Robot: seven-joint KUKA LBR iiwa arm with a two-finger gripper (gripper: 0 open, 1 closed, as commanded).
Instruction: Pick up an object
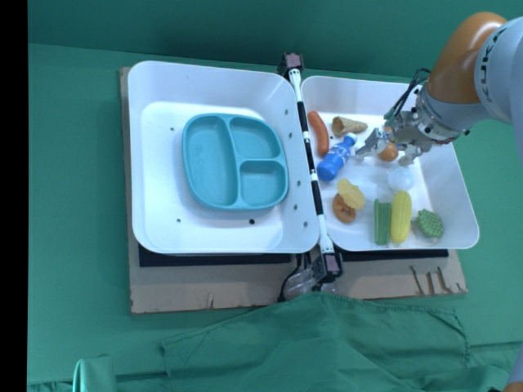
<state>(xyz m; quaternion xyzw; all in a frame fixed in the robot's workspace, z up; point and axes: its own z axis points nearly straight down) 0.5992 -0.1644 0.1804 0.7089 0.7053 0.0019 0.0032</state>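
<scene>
Orange and round, a small ball-like toy [388,151] sits in the right bin [458,194], and the gripper [391,144] hangs right over it, the fingers [369,143] spread to either side so that the toy shows in the gap between them. Whether the pads touch it or hover above it I cannot tell from this slant, so I would not call it held. The relation that counts is simple: the likely target lies directly under the tool, not off to a side, and being round it has no long axis to line up with; the spread of the jaws runs roughly left to right across the view, which should suit it. A short straight drop and a squeeze would seem the next need. The neighbours crowd in, though. A white ball [400,179] lies just below the toy in the view, a blue bottle [334,161] slants off to its left with its cap end near the left finger, and a tan cone-shaped piece [347,125] sits near above that. The corn cob [400,216], green cucumber [382,221] and red sausage [318,131] lie farther away. The left bin [163,96] holds a teal divided plate [234,161], well apart from the arm [474,55].
</scene>
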